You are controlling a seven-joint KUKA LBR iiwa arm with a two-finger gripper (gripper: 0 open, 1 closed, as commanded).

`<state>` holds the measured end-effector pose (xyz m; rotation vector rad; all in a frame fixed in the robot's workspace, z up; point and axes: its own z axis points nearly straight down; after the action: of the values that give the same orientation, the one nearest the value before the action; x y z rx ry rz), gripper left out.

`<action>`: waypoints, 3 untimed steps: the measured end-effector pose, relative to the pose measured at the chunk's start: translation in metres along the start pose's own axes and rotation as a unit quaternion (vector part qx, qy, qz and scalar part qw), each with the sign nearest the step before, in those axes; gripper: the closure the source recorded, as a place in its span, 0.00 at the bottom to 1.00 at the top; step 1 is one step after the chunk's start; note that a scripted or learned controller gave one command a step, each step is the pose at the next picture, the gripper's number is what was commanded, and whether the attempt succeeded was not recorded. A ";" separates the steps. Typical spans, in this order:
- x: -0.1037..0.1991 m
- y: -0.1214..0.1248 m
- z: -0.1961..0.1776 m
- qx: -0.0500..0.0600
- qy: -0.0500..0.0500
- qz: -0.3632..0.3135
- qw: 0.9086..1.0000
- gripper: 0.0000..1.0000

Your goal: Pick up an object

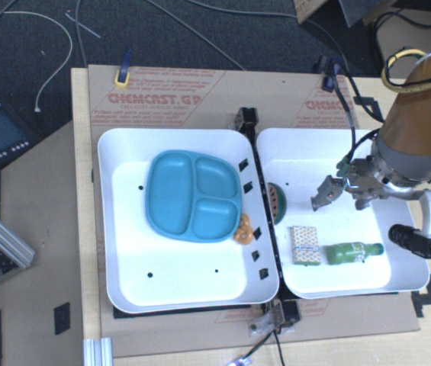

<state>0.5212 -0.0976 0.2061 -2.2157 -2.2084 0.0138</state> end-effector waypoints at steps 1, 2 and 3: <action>0.000 0.003 -0.007 -0.007 -0.001 -0.002 1.000 0.00; -0.001 0.011 0.053 -0.004 0.000 -0.001 1.000 0.00; -0.010 0.012 0.109 -0.008 -0.001 0.000 1.000 0.00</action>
<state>0.5311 -0.1072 0.0971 -2.2239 -2.2166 -0.0017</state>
